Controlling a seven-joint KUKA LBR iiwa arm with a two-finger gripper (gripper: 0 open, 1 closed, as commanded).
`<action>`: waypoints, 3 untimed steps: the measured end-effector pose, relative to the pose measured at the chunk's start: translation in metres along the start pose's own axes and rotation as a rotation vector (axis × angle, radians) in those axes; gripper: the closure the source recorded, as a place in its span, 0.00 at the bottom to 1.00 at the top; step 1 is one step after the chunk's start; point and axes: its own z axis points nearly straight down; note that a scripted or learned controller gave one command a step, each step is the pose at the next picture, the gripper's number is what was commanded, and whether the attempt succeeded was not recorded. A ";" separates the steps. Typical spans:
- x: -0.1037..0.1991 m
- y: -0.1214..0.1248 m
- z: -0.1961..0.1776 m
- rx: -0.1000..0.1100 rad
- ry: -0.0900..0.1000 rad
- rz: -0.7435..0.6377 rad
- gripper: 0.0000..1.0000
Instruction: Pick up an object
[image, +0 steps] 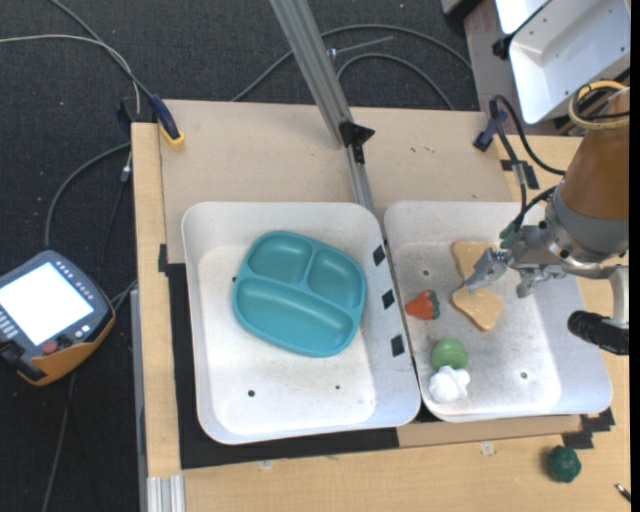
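The tan, flat bread-shaped toy slice (478, 307) lies in the right white bin (560, 395), at about ten o'clock from centre. The two-finger gripper (508, 272) hangs spread open just above it, likely lining up a grasp, holding nothing.

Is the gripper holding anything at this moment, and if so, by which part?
Nothing is visibly held. The gripper hangs open over the right bin, its fingers apart, beside the two tan pieces; no object sits between them.
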 end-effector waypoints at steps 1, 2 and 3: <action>-0.008 0.005 0.055 0.006 0.001 0.002 0.00; -0.002 0.012 0.104 0.005 0.001 0.001 0.00; -0.002 0.017 0.127 -0.014 -0.004 0.000 0.00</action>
